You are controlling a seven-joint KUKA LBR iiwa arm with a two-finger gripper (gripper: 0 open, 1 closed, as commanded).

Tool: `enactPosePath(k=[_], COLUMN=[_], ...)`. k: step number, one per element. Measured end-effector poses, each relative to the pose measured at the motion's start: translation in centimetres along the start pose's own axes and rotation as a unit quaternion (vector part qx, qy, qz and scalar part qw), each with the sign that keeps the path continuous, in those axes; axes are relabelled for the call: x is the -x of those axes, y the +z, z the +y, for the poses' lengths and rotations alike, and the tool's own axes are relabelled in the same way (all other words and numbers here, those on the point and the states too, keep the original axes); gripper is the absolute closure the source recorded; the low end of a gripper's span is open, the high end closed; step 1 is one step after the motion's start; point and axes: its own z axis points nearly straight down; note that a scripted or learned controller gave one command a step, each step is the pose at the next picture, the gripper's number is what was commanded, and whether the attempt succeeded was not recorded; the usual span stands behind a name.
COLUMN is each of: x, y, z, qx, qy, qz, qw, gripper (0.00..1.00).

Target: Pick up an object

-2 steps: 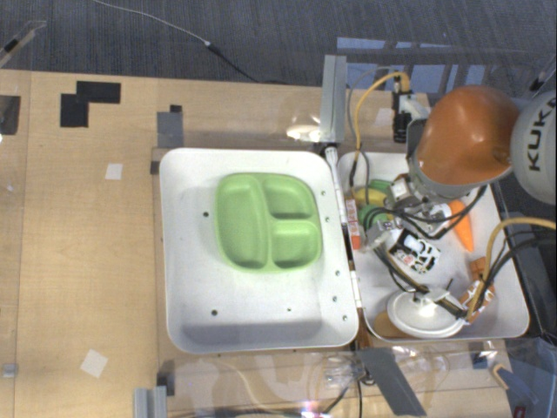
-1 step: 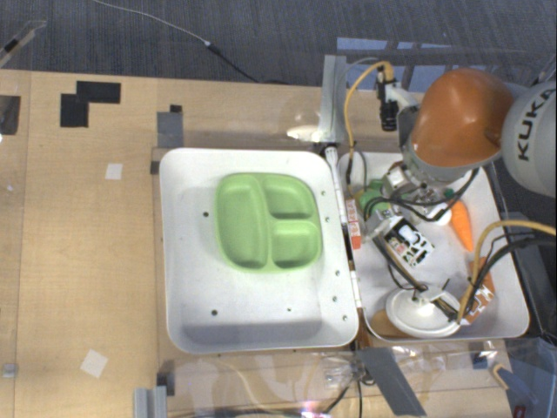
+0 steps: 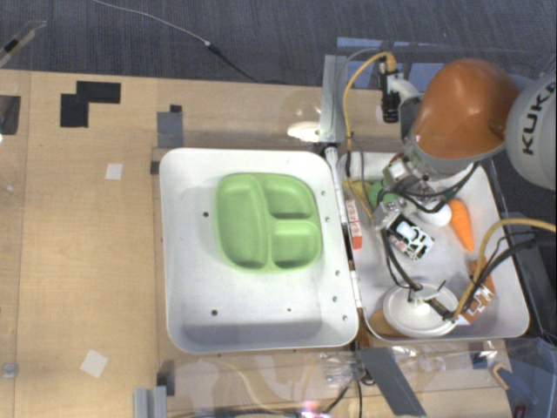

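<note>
Grey arm with orange band (image 3: 459,109) reaches down into right-hand shallow white bin (image 3: 509,316). Pincer (image 3: 407,233) sits low over bin floor among black cables; how far open, cannot tell, nor whether anything is gripped. Orange plastic carrot (image 3: 461,224) lies just beside pincer, away from the left bin, apart from it. White round bowl (image 3: 419,313) near pincer, toward bin's front edge. Green three-compartment plastic tray (image 3: 266,221) well apart, in left-hand shallow white bin (image 3: 187,259).
</note>
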Motion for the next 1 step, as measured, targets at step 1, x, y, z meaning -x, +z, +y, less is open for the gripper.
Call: enactPosePath(k=[1], x=[-2.93], y=[-17.63], z=[-2.32], qx=[0.002], qy=[-0.108], qz=[0.001], qw=[0.9941], gripper=[1.00])
